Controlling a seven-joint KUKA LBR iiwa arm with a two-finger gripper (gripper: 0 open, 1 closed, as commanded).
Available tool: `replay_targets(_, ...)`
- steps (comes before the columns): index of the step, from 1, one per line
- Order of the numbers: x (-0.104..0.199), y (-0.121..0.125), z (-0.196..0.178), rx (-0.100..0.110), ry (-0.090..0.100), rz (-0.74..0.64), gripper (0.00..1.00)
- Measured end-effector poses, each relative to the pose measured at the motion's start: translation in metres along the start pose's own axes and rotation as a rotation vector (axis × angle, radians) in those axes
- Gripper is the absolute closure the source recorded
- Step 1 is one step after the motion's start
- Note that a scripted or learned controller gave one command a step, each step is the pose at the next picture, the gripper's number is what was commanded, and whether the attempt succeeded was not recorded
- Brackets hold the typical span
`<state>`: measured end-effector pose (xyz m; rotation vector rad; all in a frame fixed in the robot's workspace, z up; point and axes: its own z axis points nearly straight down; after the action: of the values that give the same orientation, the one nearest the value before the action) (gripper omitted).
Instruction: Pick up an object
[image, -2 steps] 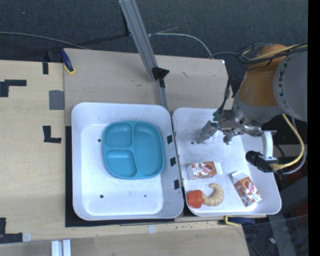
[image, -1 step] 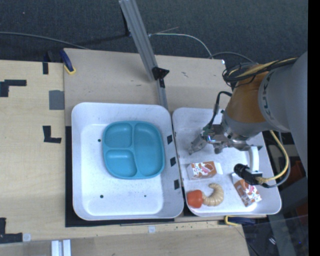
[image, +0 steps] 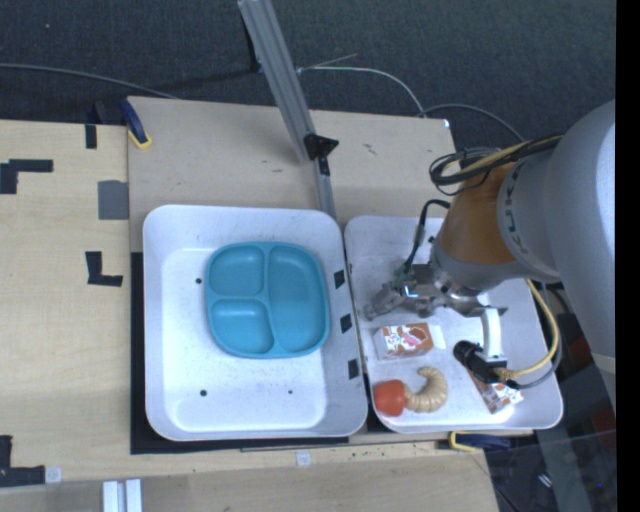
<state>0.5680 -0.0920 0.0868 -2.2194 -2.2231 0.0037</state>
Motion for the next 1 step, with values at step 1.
replay_targets(1,0.0007,0.0002,-0.0119,0.001,0.002,-0.001,1.00)
